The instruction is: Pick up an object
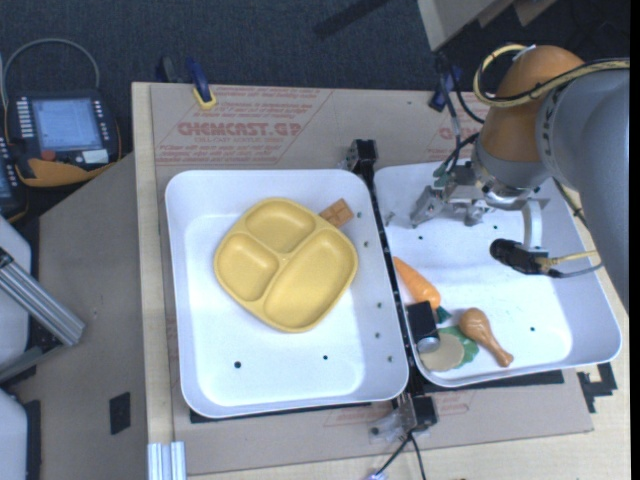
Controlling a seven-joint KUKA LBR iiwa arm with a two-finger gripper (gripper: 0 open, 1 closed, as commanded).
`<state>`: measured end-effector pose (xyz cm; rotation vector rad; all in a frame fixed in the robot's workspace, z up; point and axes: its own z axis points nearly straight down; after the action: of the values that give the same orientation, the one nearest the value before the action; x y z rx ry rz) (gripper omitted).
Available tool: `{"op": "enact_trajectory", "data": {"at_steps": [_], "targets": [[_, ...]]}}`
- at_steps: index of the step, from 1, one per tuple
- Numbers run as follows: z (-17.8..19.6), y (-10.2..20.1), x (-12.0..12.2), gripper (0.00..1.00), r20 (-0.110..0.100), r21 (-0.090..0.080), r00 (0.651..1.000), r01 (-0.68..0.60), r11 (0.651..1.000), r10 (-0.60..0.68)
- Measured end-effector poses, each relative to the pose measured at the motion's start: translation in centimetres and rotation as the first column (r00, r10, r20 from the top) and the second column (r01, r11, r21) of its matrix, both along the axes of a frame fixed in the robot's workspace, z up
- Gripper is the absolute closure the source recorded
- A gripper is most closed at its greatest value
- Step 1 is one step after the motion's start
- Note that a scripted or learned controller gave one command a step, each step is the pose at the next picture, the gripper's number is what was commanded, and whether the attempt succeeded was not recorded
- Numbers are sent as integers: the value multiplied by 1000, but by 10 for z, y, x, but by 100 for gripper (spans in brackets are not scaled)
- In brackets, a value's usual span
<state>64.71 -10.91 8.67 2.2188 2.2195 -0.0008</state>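
The fingers [447, 204] are seen spread apart in a splayed metal cluster, with nothing held between them, hanging above the upper part of the right bin [590, 340]. Just behind them the wrist rises into the orange band [520, 98] and the broad grey arm [600, 128], which enters from the right. A yellow cable [497, 60] is looped beside the orange band, and a small black cylindrical part [516, 256] with a thin cable is seen just below the wrist, over the bin floor.

Well apart from the fingers, in the lower left corner of the right bin, the graspable objects are gathered: an orange carrot-shaped toy [417, 283] lies against the bin's left wall, a black block [421, 321] lies just below it, a round greenish piece [447, 353] sits beneath that, and a toy chicken drumstick [483, 334] rests just to its right, its bone end pointing toward the lower right.

In the left bin [200, 348] a yellow divided plate [287, 263] with three compartments is placed near the middle, tilted. A small brown block [337, 212] is seen touching the plate's upper right edge.

Both bins are set side by side on a tan board [250, 128] printed with red lettering, which covers the desk. A handheld control pendant [62, 133] with a screen lies off the board at the far left
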Motion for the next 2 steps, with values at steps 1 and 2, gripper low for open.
{"op": "enact_trajectory", "data": {"at_steps": [1,2], "targets": [[14,-1,2,100,9,-3,1000,1,1000,0],[78,-5,1,100,6,0,1000,2,1000,-2]]}}
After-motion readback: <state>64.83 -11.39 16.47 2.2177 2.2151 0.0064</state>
